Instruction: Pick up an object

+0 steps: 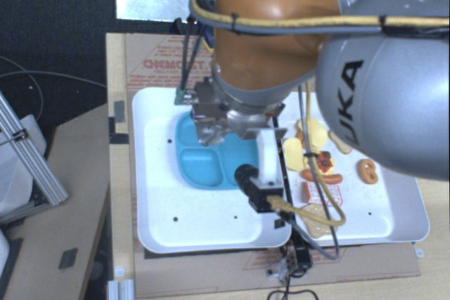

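Observation:
A blue compartment tray (208, 164) lies in the left white bin (160, 221). My gripper (209, 131) hangs straight over the tray's far left part, close to or touching its surface. The wrist and the big orange band (274, 17) hide the tray's far edge. In the right bin (394, 218) lie small toy foods: yellow pieces (308, 142), a red sausage (323, 178), a brown pretzel (366, 171) and a tan waffle (318, 213).
The grey arm (394, 81) covers the upper right of the scene and much of the right bin. A black cable fitting (252, 186) sits over the divider between the bins. Aluminium rails (28, 158) stand at the far left.

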`<control>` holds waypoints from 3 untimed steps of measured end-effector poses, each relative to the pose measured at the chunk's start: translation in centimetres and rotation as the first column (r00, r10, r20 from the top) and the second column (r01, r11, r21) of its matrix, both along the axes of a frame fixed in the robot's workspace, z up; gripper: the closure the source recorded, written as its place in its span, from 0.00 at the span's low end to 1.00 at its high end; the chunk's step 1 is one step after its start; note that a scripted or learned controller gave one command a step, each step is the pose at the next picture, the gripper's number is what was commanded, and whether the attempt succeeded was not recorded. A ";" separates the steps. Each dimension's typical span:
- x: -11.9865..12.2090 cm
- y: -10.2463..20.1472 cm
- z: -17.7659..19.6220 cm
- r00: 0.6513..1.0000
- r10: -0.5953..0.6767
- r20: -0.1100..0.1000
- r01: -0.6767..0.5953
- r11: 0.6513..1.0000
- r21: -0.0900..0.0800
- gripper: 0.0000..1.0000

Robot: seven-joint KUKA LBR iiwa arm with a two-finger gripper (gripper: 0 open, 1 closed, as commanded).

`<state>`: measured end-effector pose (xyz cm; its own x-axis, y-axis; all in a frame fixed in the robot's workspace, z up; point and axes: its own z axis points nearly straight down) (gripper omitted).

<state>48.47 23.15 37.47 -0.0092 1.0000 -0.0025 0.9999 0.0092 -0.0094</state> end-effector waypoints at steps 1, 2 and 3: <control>0.2 -4.5 11.6 1.000 -0.012 0.023 0.011 1.000 0.008 1.00; 0.1 0.6 8.9 1.000 -0.001 0.009 0.001 1.000 0.004 1.00; 0.3 -7.1 10.7 1.000 -0.015 0.014 0.015 1.000 0.003 1.00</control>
